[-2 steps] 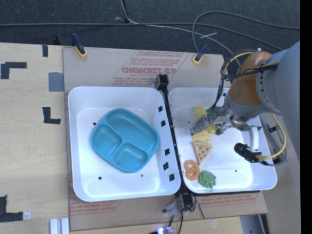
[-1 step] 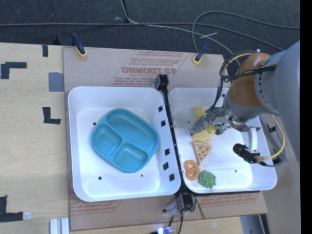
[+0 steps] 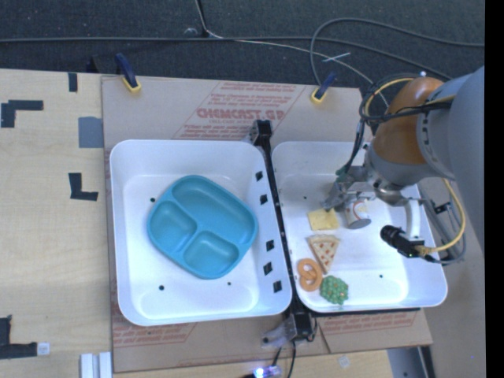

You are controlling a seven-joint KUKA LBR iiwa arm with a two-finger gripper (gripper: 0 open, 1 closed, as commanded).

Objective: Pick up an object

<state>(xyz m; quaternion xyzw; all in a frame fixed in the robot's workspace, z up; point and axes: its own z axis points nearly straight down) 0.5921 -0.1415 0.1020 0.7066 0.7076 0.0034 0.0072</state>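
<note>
Blue divided plate (image 3: 202, 226), left bin (image 3: 126, 164)

Grey arm (image 3: 461, 124), orange band (image 3: 405, 124), black cables

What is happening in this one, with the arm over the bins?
The arm has its gripper low inside the right bin, just above a yellow cheese slice. A pizza slice, pretzel and broccoli lie nearer the camera, untouched. The left bin holds a blue divided plate. Nothing looks lifted yet.
</note>
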